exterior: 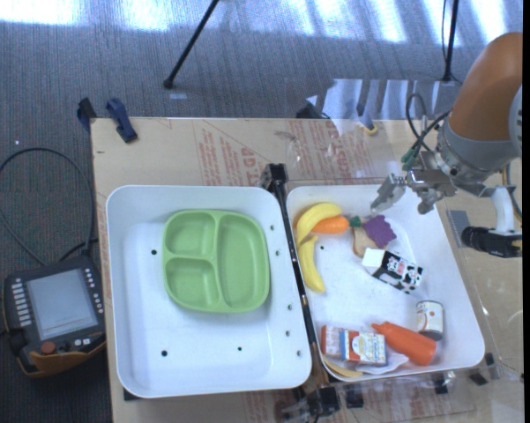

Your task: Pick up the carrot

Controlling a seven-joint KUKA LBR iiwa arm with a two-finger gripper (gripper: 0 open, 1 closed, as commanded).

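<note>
the gripper hangs with its fingers spread and nothing between them, above the far edge of the right bin. the carrot lies near it, touching the banana.

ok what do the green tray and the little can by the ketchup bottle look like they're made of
The green tray looks like moulded plastic: one even matte colour, rounded compartment walls, soft highlights. The can looks like metal with a printed label, judging by its pale shiny top rim, though it may be a plastic toy.
</note>
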